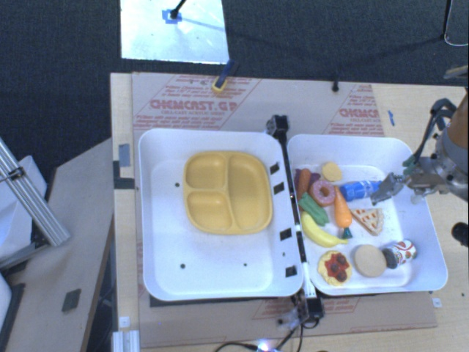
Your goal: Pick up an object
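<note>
The right bin holds several toy foods. Among them are a blue bottle, a pink donut, an orange carrot and a yellow banana. A toast wedge, a small round pizza, a tan bun and a red-and-white can lie nearer the front. My gripper reaches in from the right, low over the bin, its tip right beside the blue bottle's right end. Nothing is visibly lifted.
The left bin holds a yellow divided plate. Black clips line the seam between the bins. A shiny metal sheet lies beyond the bench, and an aluminium rail slants at the left.
</note>
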You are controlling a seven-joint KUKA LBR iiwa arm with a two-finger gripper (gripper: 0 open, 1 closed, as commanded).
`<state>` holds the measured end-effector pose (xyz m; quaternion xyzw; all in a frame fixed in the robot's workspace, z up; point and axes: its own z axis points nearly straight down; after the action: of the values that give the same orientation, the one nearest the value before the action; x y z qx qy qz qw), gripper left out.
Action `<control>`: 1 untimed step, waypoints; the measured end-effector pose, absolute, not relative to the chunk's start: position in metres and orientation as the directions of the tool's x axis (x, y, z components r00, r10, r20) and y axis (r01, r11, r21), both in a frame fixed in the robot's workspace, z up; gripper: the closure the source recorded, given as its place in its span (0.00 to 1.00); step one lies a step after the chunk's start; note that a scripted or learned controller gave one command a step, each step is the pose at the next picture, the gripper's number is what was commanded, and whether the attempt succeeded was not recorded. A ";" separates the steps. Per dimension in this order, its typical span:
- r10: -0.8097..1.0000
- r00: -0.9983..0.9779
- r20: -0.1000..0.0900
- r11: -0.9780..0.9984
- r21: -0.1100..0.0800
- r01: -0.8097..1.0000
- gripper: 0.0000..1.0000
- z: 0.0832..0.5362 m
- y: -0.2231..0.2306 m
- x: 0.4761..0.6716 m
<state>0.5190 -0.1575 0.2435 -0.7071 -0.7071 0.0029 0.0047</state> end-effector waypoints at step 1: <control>1.000 -0.003 0.000 0.003 0.001 1.000 0.00 0.250 -0.157 0.521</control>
<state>0.5215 -0.1570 0.2496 -0.7059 -0.7083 -0.0004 -0.0006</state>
